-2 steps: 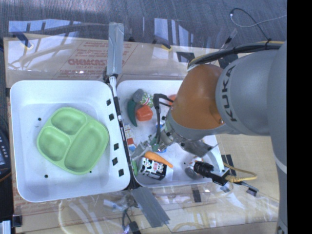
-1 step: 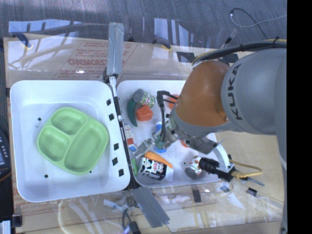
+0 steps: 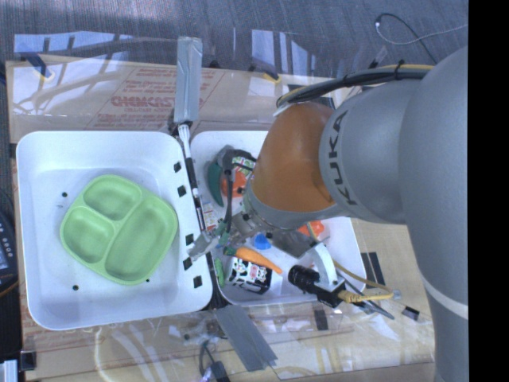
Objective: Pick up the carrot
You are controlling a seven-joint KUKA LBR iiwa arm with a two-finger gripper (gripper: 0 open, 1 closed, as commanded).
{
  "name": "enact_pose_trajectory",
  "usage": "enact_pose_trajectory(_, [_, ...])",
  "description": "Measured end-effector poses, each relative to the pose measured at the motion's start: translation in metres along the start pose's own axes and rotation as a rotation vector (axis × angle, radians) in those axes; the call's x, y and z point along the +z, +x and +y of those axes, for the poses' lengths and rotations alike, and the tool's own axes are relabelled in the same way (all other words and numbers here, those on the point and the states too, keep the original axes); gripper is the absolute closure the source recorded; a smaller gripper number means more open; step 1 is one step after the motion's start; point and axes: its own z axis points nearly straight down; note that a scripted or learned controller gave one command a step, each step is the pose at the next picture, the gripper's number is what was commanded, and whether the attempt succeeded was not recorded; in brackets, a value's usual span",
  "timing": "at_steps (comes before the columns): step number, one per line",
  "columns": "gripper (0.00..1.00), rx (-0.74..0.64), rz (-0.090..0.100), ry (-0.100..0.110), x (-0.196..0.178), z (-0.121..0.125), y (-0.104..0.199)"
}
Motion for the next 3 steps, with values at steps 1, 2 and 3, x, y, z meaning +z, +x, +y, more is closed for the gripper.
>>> enact_pose_trajectory(1, [0.00,0.001,0.000,0.000,0.000,0.000,0.000])
enact_pose_trajectory(2, [0.00,-0.208,-0.003,-0.002,-0.001,0.080,-0.109])
enact_pose_trajectory(3, [0.00,-0.850,-0.001,0.000,-0.001,0.057,-0.053])
